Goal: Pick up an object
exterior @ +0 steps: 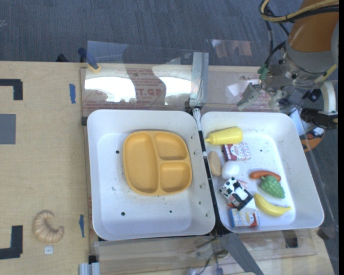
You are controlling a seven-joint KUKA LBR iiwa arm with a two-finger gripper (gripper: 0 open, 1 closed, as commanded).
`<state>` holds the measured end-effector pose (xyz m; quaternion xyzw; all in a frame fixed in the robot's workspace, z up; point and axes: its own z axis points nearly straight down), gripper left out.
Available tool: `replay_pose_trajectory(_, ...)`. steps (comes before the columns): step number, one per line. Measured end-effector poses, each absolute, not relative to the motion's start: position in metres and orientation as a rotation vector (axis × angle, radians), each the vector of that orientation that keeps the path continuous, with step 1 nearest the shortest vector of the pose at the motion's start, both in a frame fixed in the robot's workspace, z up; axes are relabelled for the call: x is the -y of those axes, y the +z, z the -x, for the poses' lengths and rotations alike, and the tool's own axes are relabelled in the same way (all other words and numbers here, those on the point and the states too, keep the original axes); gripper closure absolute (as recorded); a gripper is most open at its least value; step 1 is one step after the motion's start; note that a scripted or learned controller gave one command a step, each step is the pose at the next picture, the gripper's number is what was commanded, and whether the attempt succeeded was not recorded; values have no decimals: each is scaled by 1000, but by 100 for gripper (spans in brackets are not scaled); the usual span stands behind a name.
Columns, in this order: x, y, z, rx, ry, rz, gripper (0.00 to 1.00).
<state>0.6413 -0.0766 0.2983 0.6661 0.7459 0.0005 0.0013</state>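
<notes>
The right bin (301, 161) holds several small items: a yellow squeeze bottle (224, 136), a red and white carton (237, 152), a beige oval roll (215, 163), a white egg (231, 170), a carrot (264, 175), a green bunch (272, 187), a banana (271, 205), a black and white box (235, 193) and a small blue-edged packet (243, 218). My gripper (257, 92) hangs above the bench just behind the right bin's back rim, apart from all of them. Nothing shows between its tips.
The left bin (102, 177) carries a yellow divided plate (157, 161). A croissant (47, 225) lies on the wooden bench at the far left. A clear plastic sheet (140, 80) stands behind the bins. Cables (277, 16) trail from the arm at the top right.
</notes>
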Motion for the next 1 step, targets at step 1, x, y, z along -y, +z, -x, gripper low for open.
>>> replay_pose_trajectory(1, 77, 298, -641, -2341, 2, -2091, 0)
